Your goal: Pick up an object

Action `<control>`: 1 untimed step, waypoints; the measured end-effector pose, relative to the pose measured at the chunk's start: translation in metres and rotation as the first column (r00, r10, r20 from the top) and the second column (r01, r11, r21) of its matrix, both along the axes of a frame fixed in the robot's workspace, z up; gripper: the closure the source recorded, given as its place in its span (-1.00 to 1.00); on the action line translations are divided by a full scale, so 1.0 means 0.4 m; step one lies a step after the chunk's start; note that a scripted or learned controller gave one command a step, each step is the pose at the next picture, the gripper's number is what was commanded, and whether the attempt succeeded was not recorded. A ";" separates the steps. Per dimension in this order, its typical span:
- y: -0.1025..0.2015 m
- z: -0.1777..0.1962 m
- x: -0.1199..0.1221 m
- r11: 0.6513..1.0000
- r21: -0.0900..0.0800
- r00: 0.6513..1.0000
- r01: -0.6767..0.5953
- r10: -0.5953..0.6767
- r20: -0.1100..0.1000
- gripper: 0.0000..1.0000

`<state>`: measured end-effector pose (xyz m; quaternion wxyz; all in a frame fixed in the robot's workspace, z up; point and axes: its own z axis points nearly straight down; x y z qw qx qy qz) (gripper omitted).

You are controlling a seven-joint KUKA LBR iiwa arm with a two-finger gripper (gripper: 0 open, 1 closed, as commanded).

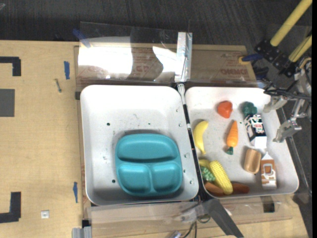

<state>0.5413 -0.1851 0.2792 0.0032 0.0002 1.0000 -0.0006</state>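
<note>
The left bin (pixel 94 108) holds a teal divided tray (pixel 147 163) low in its middle. In the right bin (pixel 208 97), a banana (pixel 200 136) lies by the left wall with a corn cob (pixel 221 177) below it, then a red tomato (pixel 225 109), a carrot (pixel 232 135), a tan cup (pixel 251 160) and a small carton (pixel 268 170). At the frame's right edge the gripper (pixel 287 114) hangs over the bin's rim; whether it is spread or pressed together, I cannot tell.
</note>
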 end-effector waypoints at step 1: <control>0.110 -0.440 -0.087 0.992 -0.002 0.992 -0.126 0.126 0.003 -1.00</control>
